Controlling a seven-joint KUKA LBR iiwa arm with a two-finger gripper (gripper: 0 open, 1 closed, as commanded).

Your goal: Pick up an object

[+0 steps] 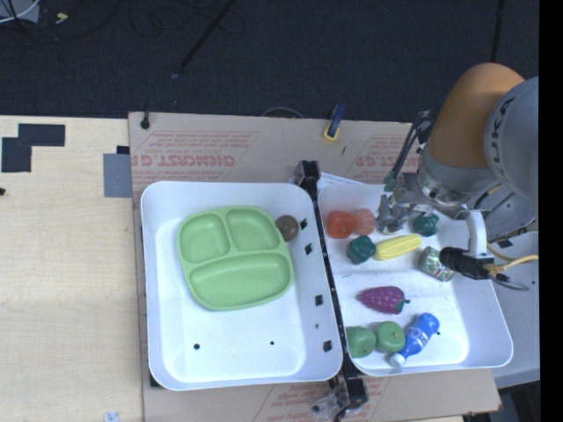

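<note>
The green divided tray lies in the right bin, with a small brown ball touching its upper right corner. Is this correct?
Not quite. The camera view shows the green divided tray in the left bin, not the right one. The small brown ball does sit at its upper right corner.

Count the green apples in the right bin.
2: both green apples sit side by side at the bin's near edge, one left of the other, beside the blue bottle. None seem hidden.

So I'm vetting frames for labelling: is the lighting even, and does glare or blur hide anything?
Camera view: even, soft lighting with faint shadows; the right bin looks bright but not blown out; the green tray is crisp; the gripper is small and murky against the toys, the orange band slightly soft.
</note>
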